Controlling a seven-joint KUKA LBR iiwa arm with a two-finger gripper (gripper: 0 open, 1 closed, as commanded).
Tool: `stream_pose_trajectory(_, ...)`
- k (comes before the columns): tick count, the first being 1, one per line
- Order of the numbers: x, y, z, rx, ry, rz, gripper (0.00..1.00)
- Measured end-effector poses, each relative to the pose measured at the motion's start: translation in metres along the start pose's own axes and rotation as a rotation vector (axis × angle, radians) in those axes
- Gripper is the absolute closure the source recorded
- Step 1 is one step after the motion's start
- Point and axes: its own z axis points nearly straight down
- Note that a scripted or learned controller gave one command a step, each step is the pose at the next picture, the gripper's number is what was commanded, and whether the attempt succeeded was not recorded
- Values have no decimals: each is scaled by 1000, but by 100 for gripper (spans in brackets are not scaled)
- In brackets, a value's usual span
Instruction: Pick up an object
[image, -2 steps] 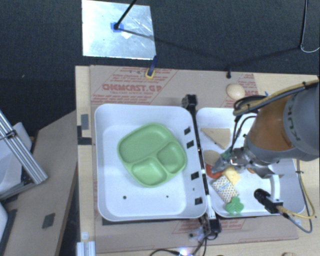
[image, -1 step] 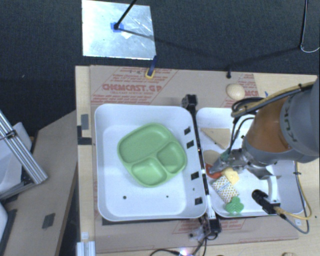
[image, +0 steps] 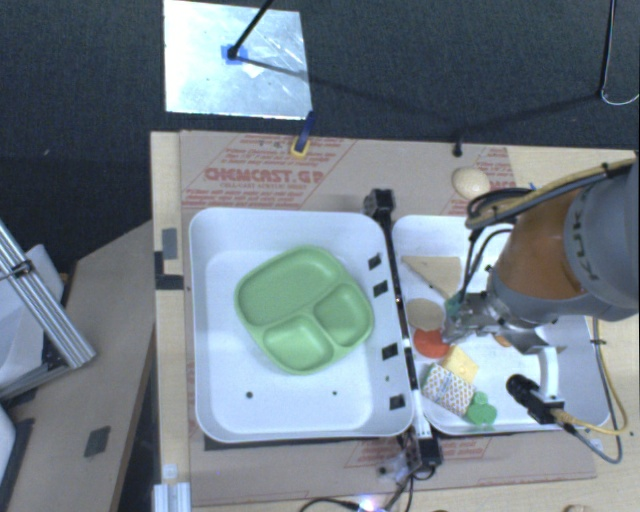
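In the right bin (image: 590, 405) my gripper (image: 463, 322) is down low among a cluster of small objects near the bin's left wall. Just left of it lie a tan round piece (image: 424, 313) and a red-orange disc (image: 431, 344). A yellow block (image: 461, 363) lies right below the gripper, with a speckled white piece (image: 447, 390) and a green toy (image: 481, 410) further toward the front. A beige wedge (image: 434, 270) lies at the back of the bin. Nothing shows between the fingers.
The left bin (image: 225, 400) holds a green divided plate (image: 303, 308). A black divider with clips (image: 392, 290) runs between the bins. An egg-like object (image: 470, 182) rests on the cardboard behind the right bin. The grey and orange arm (image: 560, 255) covers the right bin's far side.
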Motion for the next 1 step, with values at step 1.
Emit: stream_pose_trajectory(1, 0, -1, -43, 2, -2, -2, 100)
